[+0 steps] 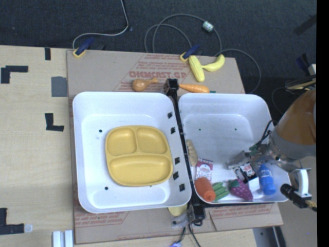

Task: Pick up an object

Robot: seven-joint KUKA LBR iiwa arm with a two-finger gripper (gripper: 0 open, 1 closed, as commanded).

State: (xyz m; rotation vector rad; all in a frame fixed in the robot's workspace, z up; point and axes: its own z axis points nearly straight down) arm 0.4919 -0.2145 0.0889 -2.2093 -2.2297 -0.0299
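Two white bins (87, 112) — one yellow plate (138, 155), one blue bottle (266, 179).

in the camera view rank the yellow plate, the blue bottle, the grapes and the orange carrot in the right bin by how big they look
1. Yellow plate, by far the largest.
2. Blue bottle, carrot and grapes look about alike; too close to rank.

Robotics lab: taped bench (31, 138), loose cables (169, 27), white bins (82, 112).
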